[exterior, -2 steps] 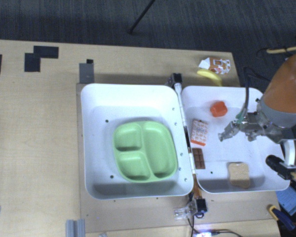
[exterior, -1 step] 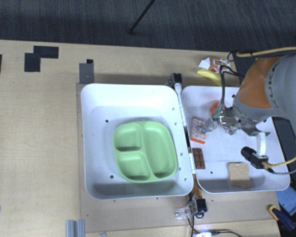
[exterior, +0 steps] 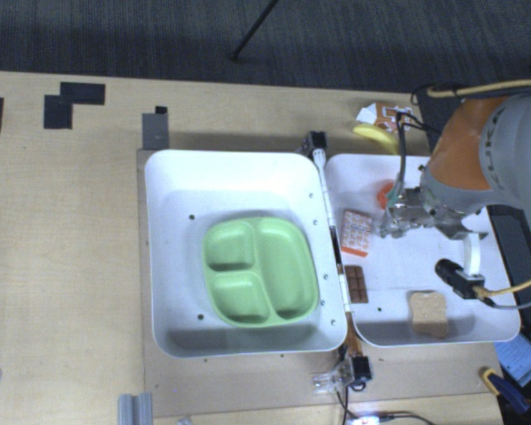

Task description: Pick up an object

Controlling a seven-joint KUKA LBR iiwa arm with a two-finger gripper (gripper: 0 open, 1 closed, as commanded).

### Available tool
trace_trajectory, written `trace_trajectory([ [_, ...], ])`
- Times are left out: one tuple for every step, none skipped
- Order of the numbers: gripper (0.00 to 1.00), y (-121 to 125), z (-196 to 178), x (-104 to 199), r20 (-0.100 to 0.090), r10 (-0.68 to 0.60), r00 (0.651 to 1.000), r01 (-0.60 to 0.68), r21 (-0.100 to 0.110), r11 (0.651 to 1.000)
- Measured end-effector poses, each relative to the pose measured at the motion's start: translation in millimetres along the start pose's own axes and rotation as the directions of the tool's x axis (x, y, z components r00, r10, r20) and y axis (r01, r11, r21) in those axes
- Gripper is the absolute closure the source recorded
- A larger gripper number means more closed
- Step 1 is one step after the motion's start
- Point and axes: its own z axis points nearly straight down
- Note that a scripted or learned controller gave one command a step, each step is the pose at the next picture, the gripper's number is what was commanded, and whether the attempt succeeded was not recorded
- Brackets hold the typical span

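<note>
Gripper point(exterior: 396, 222) low in right bin point(exterior: 478, 330), finger opening impossible to tell, nothing visibly held; nearest object, printed card packet point(exterior: 357, 234), just beside at 9 o'clock, long axis 12-to-6.

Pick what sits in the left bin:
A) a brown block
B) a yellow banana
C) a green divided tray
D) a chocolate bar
C: the green divided tray lies in the left bin, while the brown block and chocolate bar are in the right bin.
</note>
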Motion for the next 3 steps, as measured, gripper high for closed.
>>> trace_trajectory([
  [1.00, 15.0, -19.2, -69.0, 0.003, 0.008, 1.000, -0.008, 0.011, 1.000],
  [0.00, 15.1, -18.7, -67.8, 0.001, 0.007, 1.000, -0.007, 0.011, 1.000],
  [0.00, -27.8, 14.8, -25.6, 0.001, 0.008, 1.000, -0.008, 0.009, 1.000],
])
